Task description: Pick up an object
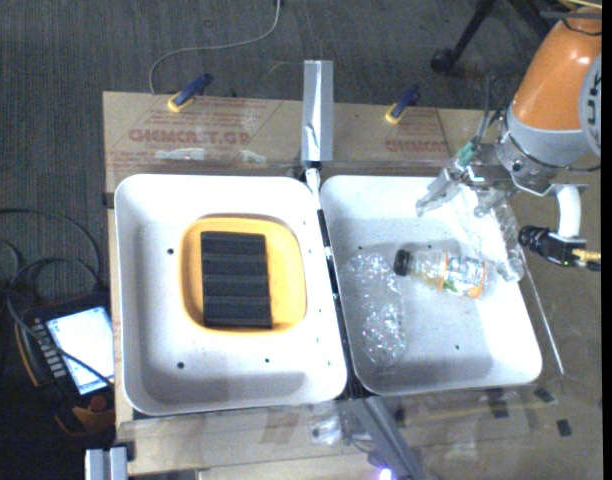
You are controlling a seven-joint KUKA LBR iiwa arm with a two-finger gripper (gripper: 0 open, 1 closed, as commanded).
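My jaws hang apart with nothing in them, up over the right bin's (526,363) back corner. The little bottle (441,268) lies on its side there, close enough to reach down for.

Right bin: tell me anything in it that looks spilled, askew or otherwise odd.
A small plastic bottle lies on its side in the right bin, cap toward the divider, not upright. Left of it, a crumpled clear plastic wrap is strewn across the floor like litter. The gripper hangs over the bin's upper edge, apart from both.
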